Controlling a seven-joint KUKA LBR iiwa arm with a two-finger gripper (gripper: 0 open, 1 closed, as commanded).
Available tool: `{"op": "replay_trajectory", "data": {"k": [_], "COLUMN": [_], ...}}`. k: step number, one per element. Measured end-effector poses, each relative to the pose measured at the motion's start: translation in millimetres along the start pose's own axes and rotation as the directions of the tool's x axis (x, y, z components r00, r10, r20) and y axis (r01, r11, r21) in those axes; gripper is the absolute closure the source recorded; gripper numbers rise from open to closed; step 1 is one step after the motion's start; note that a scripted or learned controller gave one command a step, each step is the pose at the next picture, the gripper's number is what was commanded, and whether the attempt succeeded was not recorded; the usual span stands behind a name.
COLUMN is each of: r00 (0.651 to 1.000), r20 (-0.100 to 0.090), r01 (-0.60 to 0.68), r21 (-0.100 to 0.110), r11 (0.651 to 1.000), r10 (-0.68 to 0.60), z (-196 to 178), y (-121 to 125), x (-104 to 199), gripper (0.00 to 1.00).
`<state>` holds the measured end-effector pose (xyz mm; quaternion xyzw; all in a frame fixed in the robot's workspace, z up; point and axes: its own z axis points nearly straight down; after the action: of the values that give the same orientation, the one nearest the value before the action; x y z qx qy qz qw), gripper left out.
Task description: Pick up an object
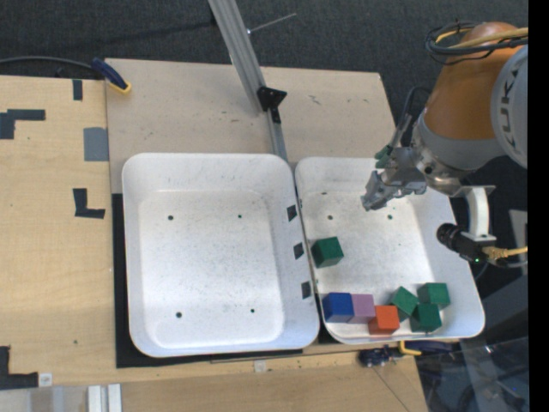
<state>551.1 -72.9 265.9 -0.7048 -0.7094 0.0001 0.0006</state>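
The gripper (pixel 377 197) hangs above the right bin (pixel 343 174), far behind the lone green block (pixel 327 251); nothing is between its fingers; clenched or released, I cannot tell.

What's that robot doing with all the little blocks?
The robot arm's gripper hangs over the right bin, near its far end. It's meant to pick something up. One green block sits alone mid-bin. A blue block, purple block, orange block and more green ones cluster at the near edge.
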Motion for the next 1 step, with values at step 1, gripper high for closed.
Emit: {"op": "replay_trajectory", "data": {"k": [1], "r00": [1.0], "r20": [0.0], "r01": [-0.002], "r21": [0.001], "r11": [1.0], "r10": [0.002], "z": [6.6], "y": [15.6], "x": [39.6], "gripper": [1.0]}}
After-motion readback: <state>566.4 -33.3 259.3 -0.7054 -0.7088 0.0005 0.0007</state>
